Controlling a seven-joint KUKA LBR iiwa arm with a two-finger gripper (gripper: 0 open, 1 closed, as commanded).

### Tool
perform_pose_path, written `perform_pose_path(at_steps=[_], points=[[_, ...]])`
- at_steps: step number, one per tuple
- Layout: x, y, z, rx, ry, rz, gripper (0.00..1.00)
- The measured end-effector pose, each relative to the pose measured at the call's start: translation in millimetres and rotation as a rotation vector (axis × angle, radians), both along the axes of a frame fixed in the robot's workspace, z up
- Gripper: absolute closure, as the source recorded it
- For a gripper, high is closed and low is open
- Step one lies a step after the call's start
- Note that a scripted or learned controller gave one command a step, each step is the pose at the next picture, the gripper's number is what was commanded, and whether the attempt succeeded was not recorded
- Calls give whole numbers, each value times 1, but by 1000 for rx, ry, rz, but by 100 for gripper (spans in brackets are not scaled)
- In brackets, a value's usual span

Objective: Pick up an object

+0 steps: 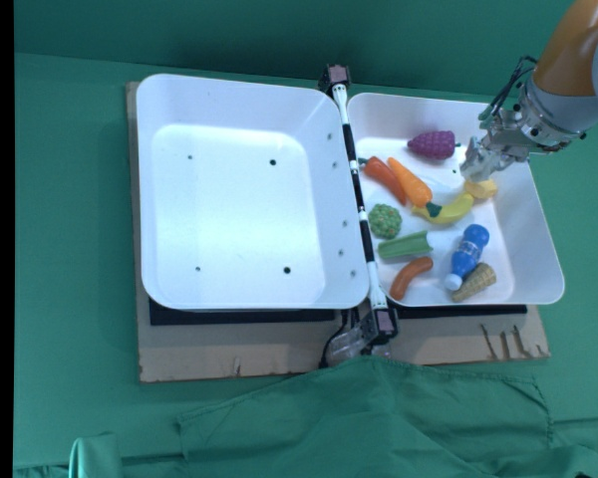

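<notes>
The right bin (pixel 538 257) holds several toy foods: a purple grape bunch (pixel 433 144), two orange carrots (pixel 398 179), a yellow banana (pixel 448 210), a green broccoli (pixel 385 220), a green stalk (pixel 406 246), an orange sausage (pixel 410 277), a blue bottle (pixel 466 252) and an ice cream cone (pixel 474 282). My gripper (pixel 477 170) hangs low over the bin's upper right part, just above a small yellow piece (pixel 481 189) at the banana's far end. Nothing shows between it and the bin that is lifted.
The left bin (pixel 159 118) stands beside the right one, joined by a black and white bar (pixel 356 187). Both rest on a cardboard sheet (pixel 229 361) over green cloth. A fold of green cloth (pixel 379 416) lies in front.
</notes>
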State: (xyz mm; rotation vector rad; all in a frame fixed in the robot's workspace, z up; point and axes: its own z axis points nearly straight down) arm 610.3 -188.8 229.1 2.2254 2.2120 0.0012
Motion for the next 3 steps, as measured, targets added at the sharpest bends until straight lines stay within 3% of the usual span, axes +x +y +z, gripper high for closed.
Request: perform_pose_path(at_steps=[1,2,3], points=[[-28,12,27,1,-1,2,100],[52,2,-6,-2,-5,6,100],[93,19,23,-1,-8,6,100]])
